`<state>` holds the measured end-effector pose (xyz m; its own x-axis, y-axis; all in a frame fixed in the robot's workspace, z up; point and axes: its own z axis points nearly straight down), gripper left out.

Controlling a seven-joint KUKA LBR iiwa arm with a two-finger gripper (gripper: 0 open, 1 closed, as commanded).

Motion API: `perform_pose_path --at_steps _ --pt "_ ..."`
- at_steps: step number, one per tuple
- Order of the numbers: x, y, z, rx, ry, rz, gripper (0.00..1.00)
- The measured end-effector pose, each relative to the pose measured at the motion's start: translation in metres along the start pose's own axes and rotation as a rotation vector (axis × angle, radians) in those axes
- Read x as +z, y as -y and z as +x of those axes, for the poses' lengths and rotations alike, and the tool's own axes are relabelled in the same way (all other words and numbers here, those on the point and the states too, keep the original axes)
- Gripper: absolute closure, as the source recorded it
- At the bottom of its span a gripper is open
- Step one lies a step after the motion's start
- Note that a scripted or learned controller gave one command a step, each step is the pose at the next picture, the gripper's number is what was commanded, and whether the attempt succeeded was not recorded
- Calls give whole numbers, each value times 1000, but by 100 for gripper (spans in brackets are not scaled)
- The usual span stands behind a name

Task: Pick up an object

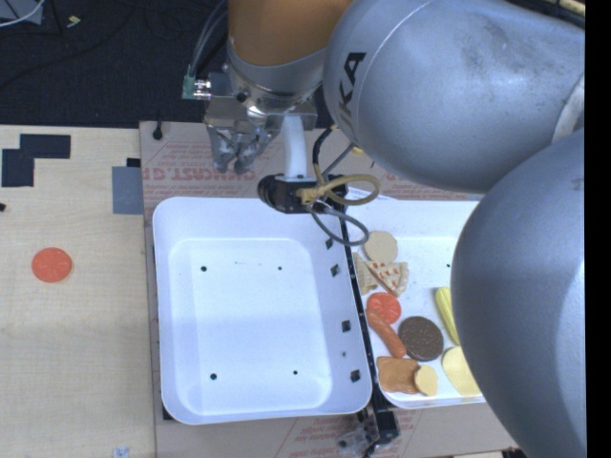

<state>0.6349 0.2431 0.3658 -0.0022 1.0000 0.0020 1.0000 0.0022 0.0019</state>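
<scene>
My gripper [240, 153] hangs beyond the far rim of the left white bin [172, 256], above the bench board, with nothing visibly in it. The right bin [420, 225] holds several toy foods, partly hidden by my arm. These include a tan round biscuit [381, 247], a pale wedge with red spots [388, 276], a red tomato [384, 307], an orange sausage-like piece [389, 334], a brown disc [420, 337], a yellow-green stick [445, 311], an orange loaf [398, 374] and yellow pieces [460, 370].
An orange disc [52, 264] lies on the wooden bench well left of the bins. Dark grey patches [125, 188] mark the bench near the left bin's far corner. My large grey arm covers the right side of the view.
</scene>
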Motion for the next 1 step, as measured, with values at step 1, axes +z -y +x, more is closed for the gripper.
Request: perform_pose_path --at_steps 1 --pt "-30 11 0 0 1 2 100"
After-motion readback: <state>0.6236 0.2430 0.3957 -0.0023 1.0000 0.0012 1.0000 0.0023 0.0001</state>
